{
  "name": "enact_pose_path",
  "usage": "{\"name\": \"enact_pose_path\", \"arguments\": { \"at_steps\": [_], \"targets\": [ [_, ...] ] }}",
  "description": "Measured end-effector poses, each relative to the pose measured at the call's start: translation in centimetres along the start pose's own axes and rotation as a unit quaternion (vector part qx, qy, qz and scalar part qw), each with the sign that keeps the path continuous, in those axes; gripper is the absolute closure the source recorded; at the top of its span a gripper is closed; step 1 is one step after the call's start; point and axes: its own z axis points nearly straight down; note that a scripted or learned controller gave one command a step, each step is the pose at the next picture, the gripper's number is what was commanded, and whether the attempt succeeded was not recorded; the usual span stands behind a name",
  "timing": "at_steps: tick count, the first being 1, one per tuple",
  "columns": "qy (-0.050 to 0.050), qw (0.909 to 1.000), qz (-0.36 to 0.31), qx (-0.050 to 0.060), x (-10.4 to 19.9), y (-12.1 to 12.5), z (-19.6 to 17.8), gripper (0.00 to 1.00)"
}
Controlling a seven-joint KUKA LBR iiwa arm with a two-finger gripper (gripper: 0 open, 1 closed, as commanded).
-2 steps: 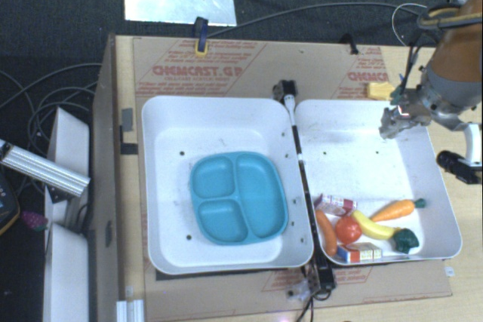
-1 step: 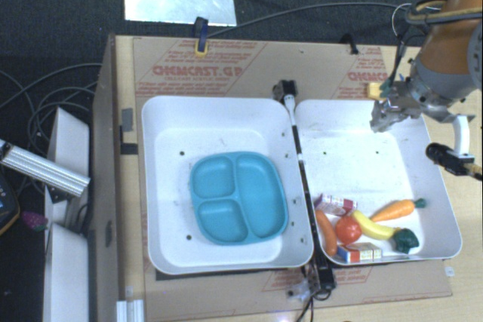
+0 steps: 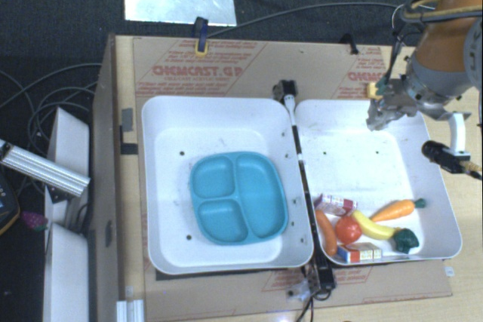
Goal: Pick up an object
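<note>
My gripper (image 3: 376, 121) hangs over the far right part of the right bin (image 3: 362, 154), well above the bin floor and away from the toys. At the bin's near edge lies a heap of toy food: an orange carrot (image 3: 393, 211), a yellow banana (image 3: 371, 226), a red tomato (image 3: 348, 230), a green piece (image 3: 405, 240), a second orange carrot (image 3: 324, 231) and two small red and white boxes (image 3: 337, 203), (image 3: 358, 255). Nothing shows between the fingers.
The left bin (image 3: 170, 154) holds a blue divided plate (image 3: 238, 197). A black clamp (image 3: 287, 91) sits where the bins meet at the far side. Cables run across the cardboard behind the bins. A black fitting (image 3: 441, 154) sticks out at the right bin's right rim.
</note>
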Motion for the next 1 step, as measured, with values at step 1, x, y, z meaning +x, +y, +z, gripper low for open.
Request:
{"name": "enact_pose_path", "arguments": {
  "at_steps": [1],
  "targets": [
    [-0.001, 1.0000, 0.001, 0.000, -3.12, -0.09, -0.83, 1.00]
  ]
}}
